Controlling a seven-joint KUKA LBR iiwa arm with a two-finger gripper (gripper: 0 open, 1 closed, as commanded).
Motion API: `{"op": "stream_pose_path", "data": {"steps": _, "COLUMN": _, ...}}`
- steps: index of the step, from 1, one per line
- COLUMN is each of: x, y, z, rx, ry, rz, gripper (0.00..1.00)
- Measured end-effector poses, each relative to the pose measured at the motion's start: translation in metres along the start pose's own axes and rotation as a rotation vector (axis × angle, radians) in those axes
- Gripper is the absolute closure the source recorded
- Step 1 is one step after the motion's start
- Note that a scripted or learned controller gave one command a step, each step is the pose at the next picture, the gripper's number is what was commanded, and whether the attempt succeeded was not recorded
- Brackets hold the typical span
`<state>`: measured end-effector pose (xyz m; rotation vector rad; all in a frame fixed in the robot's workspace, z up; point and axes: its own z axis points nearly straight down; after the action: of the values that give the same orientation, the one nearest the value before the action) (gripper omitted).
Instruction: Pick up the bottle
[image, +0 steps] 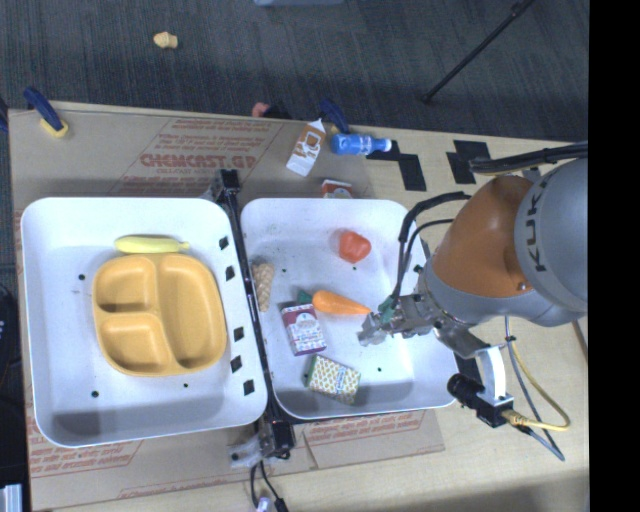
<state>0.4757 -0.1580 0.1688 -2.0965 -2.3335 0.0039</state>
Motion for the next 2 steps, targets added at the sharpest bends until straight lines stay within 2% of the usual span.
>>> {"op": "stream_pose_path", "data": {"steps": 1, "x": -0.041, "y": -0.004, "z": -0.039, "rx": -0.002, "ry": -0.001, "rz": 0.094, "gripper": 1.0}}
{"op": "stream_pose_path", "data": {"steps": 2, "x": -0.012, "y": -0.001, "z": -0.003, "rx": 0.0, "ry": 0.001, "rz": 0.247, "gripper": 1.0}}
